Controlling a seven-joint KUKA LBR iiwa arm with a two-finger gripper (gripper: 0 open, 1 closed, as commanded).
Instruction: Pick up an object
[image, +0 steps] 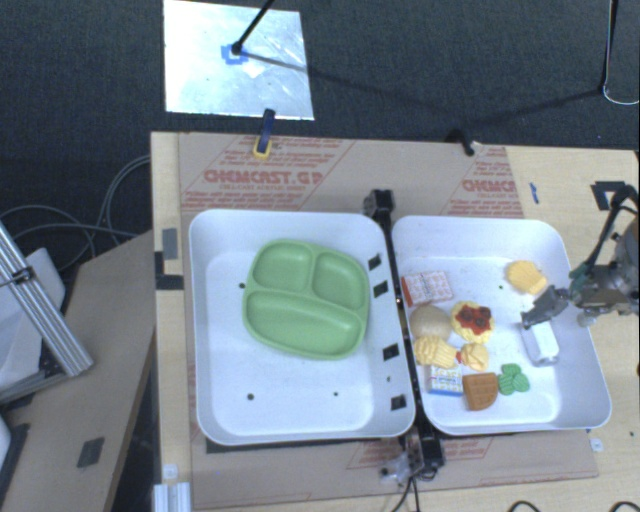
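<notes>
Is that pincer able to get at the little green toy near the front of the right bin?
Probably yes. The pincer sits just above the right bin, and the green toy lies in the open beside the brown piece.

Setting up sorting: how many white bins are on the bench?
2. The left bin holds a green divided plate; the right bin holds small toy food items.

Robotics lab bench, two shallow white plastic bins (300, 425) side by side on a printed cardboard sheet (330, 170), aluminium framing rail (40, 310) off the bench's left edge, loose grey cables (120, 190), dark carpet (80, 100)
</notes>
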